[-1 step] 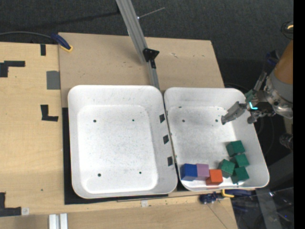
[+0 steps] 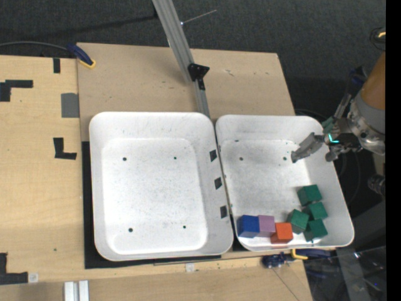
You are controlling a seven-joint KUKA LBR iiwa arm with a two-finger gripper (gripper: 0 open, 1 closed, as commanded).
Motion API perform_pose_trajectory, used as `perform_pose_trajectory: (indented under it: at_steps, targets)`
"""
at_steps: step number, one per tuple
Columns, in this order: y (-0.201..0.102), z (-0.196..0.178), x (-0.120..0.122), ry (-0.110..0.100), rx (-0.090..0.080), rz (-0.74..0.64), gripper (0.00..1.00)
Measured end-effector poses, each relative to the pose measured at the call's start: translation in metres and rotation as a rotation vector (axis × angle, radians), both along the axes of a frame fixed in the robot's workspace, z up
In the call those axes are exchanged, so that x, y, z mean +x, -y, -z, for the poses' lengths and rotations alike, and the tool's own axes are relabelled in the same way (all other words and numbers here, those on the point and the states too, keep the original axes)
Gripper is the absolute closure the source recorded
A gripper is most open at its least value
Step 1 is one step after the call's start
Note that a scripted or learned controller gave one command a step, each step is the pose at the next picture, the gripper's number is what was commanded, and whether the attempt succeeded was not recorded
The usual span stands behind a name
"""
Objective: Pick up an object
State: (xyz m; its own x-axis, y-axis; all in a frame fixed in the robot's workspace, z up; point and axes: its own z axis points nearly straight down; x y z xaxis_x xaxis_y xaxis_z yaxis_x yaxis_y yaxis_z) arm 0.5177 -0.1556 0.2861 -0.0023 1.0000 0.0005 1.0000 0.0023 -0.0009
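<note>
The right bin (image 2: pixel 263 137) holds a cluster of small blocks in its near right corner: a blue cube (image 2: pixel 249 224), a purple one (image 2: pixel 266 223), an orange one (image 2: pixel 283 232) and several green blocks (image 2: pixel 311 212). My gripper (image 2: pixel 318 150) hovers over the bin's right rim, up-view of the green blocks and apart from them. Its fingers are spread open, one grey finger (image 2: pixel 304 148) reaching in over the bin floor, and nothing sits between them.
The left bin (image 2: pixel 150 187) lies beside the right one. A slanted metal bar (image 2: pixel 178 36) runs from the top of the view down to the gap between the bins. The wooden bench (image 2: pixel 37 137) extends to the left.
</note>
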Motion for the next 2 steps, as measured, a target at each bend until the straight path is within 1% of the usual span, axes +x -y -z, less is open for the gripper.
perform_pose_trajectory:
  at_steps: [1,2]
  targets:
    - [-0.003,0.045,0.005,-0.005,0.0,0.001,0.0]
    - [-0.012,0.105,0.006,-0.007,0.001,0.001,0.0]
